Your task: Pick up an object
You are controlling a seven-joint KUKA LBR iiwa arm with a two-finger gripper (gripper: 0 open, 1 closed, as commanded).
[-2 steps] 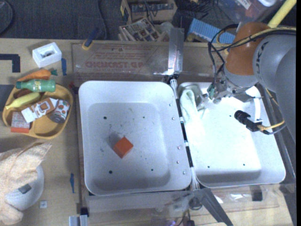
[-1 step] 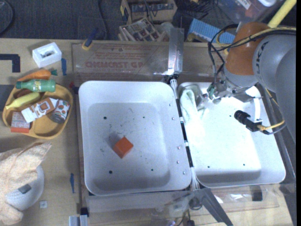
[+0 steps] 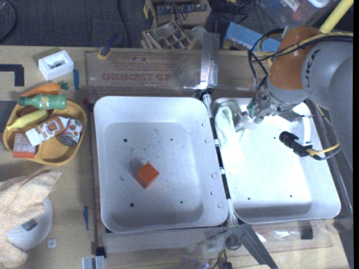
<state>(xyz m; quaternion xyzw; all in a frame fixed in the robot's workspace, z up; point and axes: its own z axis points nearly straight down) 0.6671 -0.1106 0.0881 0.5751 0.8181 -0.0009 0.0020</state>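
Left bin [image 3: 112,150]: one orange block [image 3: 147,175], loose near the middle, well apart from the arm.
Right bin [image 3: 314,206]: one pale cloth-like item [image 3: 225,129] against its left wall, likely the nearer target.
Gripper [image 3: 251,114]: low over the right bin's far left corner, just beside the pale item; opening cannot be told, nothing seen held.
Bins: two.

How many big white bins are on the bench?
2. The left bin holds an orange block. The right bin sits beside it, under the arm.
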